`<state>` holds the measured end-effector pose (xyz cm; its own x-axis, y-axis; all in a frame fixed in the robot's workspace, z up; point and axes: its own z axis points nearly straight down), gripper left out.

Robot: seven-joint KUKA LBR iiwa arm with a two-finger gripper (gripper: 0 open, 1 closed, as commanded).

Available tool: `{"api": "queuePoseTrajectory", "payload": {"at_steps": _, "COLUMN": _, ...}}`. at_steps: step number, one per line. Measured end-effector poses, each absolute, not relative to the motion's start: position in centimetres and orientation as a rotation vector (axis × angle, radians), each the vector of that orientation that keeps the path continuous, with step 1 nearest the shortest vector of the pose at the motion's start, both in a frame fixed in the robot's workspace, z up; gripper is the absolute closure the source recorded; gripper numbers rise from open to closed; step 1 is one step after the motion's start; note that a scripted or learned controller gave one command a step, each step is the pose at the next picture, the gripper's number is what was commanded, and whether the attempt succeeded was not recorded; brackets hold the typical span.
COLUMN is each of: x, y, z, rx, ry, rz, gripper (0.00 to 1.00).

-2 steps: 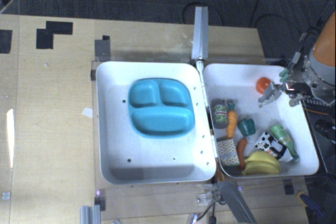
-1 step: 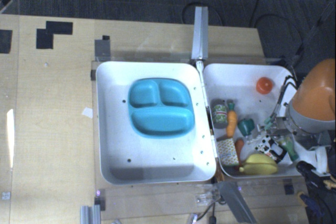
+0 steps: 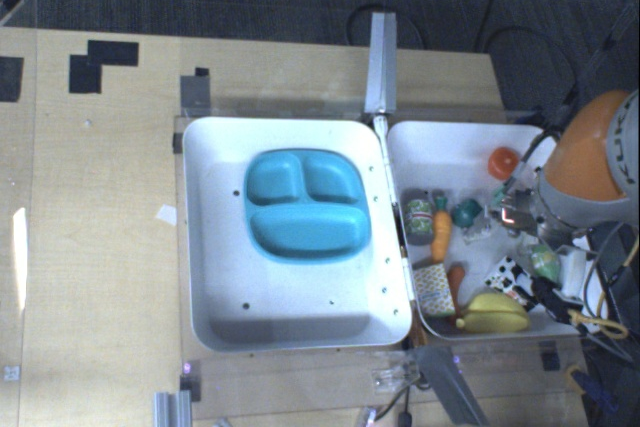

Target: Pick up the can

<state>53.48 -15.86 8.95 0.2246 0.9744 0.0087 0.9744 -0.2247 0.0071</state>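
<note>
Even, soft overhead light from my fixed camera; slightly blurry throughout.

From here I read the end effector (image 3: 505,210) only as a soft grey shape, its edges smeared, so I cannot tell how its fingers stand. The bin wall (image 3: 460,137) just behind it is brightly lit, close to washed out. Well to its left, the other bin (image 3: 215,215) shows a grey shadow along its near wall, and the blue tray (image 3: 305,203) carries a mild sheen. Far left of it, a pale streak of glare lies on the bench (image 3: 90,215). The carpet beyond is dim and grainy.
</note>
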Motion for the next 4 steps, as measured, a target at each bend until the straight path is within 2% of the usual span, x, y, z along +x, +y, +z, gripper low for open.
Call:
{"api": "queuePoseTrajectory", "payload": {"at_steps": 1, "x": 60.9, "y": -16.9, "z": 8.8, "rx": 2.500, "ry": 1.891, "rz": 0.012, "gripper": 0.00}}
{"api": "queuePoseTrajectory", "payload": {"at_steps": 2, "x": 55.9, "y": -16.9, "z": 8.9, "rx": 2.557, "ry": 1.818, "rz": 0.013, "gripper": 0.00}}
{"api": "queuePoseTrajectory", "payload": {"at_steps": 3, "x": 63.6, "y": -13.5, "z": 13.5, "rx": 2.563, "ry": 1.809, "rz": 0.007, "gripper": 0.00}}
{"api": "queuePoseTrajectory", "payload": {"at_steps": 4, "x": 61.9, "y": -13.6, "z": 8.8, "rx": 2.536, "ry": 1.844, "rz": 0.010, "gripper": 0.00}}
